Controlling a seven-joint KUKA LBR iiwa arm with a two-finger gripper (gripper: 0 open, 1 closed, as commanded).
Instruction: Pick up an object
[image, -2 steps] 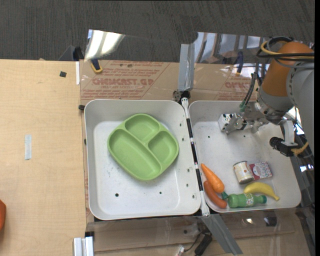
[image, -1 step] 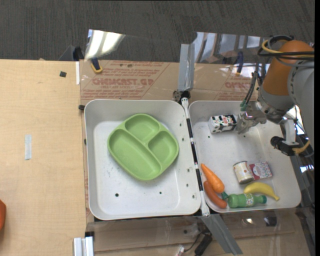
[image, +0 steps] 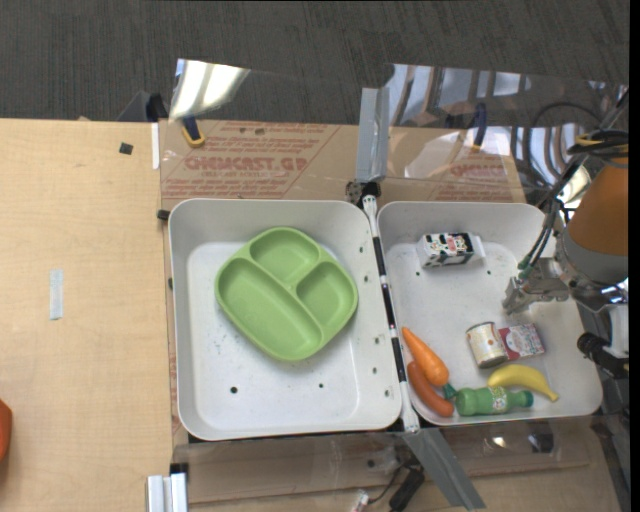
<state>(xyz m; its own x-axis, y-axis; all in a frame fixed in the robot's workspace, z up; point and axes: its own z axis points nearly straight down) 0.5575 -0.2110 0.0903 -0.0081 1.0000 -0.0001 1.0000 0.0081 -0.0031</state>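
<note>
Red-and-white carton (image: 524, 341) lay nearest the claw, low in the right bin (image: 500, 215).

It sat flat beside a small tin (image: 486, 345), the two touching, and the gripper (image: 527, 291) hung just above them from the arm (image: 603, 225) on the right; whether its claw was spread or pressed together could not be told, and nothing showed between its tips. That spot probably made the carton or tin the likeliest pick. Crowding was the trouble: a yellow banana (image: 522, 379) and a green bottle (image: 492, 401) lay just below, two carrots (image: 427, 372) against the bin's left wall, a black-and-white box (image: 449, 248) well apart above. The left bin (image: 200, 400) bore a green divided plate (image: 287, 293).
</note>
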